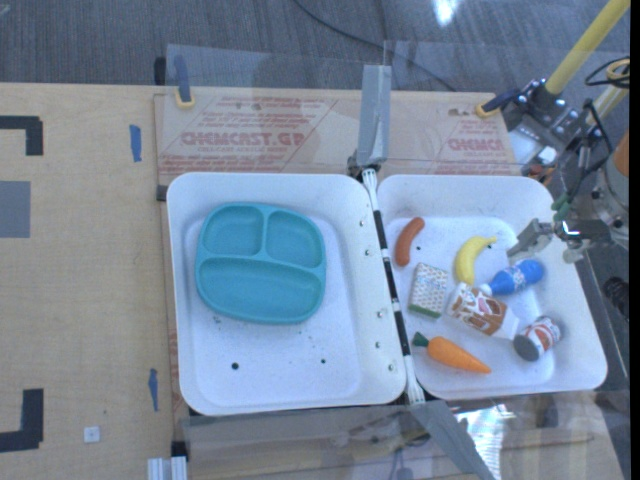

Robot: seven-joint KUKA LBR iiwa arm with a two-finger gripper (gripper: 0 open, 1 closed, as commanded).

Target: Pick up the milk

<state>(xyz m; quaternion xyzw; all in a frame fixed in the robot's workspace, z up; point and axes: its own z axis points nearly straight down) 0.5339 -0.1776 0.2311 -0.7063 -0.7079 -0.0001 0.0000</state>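
- A pale wooden bench (80,298) fills the left and middle of the frame, with black tape marks and short blue tape strips along its left side
- Beyond it, across the top of the frame, lies grey floor (250,8) with a dark cable curving over it
- A clear sheet with faint red lettering (245,138) lies on the bench behind the bins
- The left bin (200,368) sits in the centre and holds a teal divided plate (262,264) in its upper half
- The right bin (590,368) touches it along a hinged seam and holds all the small things
- A sausage (407,240) lies near the seam at the upper left of that bin; a banana (472,256) curves just right of it
- A small patterned box (431,290) sits below the sausage, and a carrot (455,354) lies along the lower edge
- The milk (481,310), a small carton lying on its side, rests in the middle of the right bin, just beside the box, below the banana
- A blue bottle (517,276) lies just above the milk on the right; a small can (537,338) lies to its lower right
- The gripper (543,236) shows at the right edge, over the upper right part of the bin, above the blue bottle and apart from the milk
- One grey finger (531,235) points left; whether the fingers are parted or closed cannot be told, and nothing shows between them
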